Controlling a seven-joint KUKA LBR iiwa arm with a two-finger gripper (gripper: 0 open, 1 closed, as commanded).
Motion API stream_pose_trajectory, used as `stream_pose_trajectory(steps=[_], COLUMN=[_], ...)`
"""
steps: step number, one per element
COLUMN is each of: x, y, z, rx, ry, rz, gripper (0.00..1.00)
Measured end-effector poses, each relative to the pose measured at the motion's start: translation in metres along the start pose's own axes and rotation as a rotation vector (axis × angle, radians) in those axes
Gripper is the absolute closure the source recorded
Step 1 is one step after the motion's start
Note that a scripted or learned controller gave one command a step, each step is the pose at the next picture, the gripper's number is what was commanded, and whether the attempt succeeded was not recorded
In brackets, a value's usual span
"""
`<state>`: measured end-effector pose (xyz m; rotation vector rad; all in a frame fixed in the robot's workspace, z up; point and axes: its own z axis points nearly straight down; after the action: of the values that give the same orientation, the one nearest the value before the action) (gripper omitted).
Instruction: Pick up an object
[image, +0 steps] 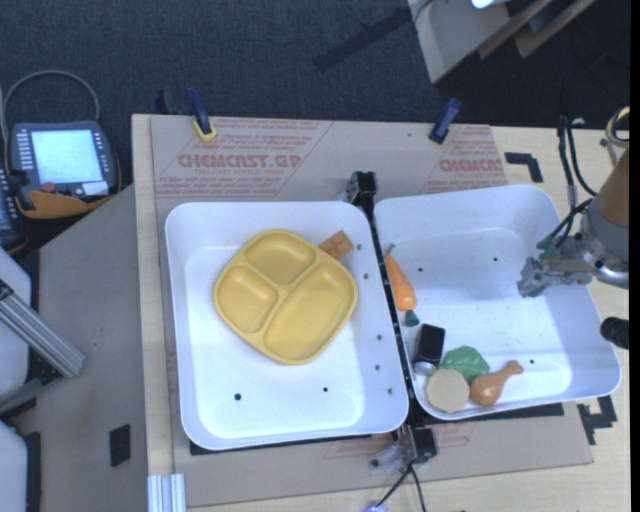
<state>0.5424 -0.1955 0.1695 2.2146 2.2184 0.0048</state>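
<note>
Camera view, looking down at a slant: two shallow white bins sit side by side on a bench covered with printed cardboard. From where I stand the left bin (200, 400) holds a yellow divided plate (286, 296), lying flat a little toward 11 o'clock of the bin's middle. A small brown block (337, 243) pokes out from the plate's 1 o'clock edge, touching or partly under it; I cannot tell which.

The right bin (480, 215) keeps its things along the 9 o'clock wall and the 7 o'clock corner. An orange carrot (401, 285) lies against the dividing wall with its tip toward 11 o'clock. Below it, at 6 o'clock from the carrot, is a small black block (430, 344). At the bin's 7 o'clock corner a green leafy piece (466, 360) sits just beside a round tan slice (448, 391), and a toy chicken drumstick (493, 383) lies at 3 o'clock of them, its bone end toward 2 o'clock.

The arm comes in from 3 o'clock. Its gripper (532, 280) hangs over the bare part of the right bin at about 3 o'clock, well apart from the cluster of objects. Nothing sits between its fingers; whether they are wide or narrow I cannot tell from this angle.

A teach pendant (62, 160) rests off the bench at 10 o'clock.
</note>
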Motion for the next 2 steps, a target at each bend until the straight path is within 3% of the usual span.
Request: stream_pose_trajectory(steps=[2], x=[-0.006], y=[0.012], z=[-0.124], rx=[-0.002], ry=[-0.002], rz=[0.001], gripper=[1.0])
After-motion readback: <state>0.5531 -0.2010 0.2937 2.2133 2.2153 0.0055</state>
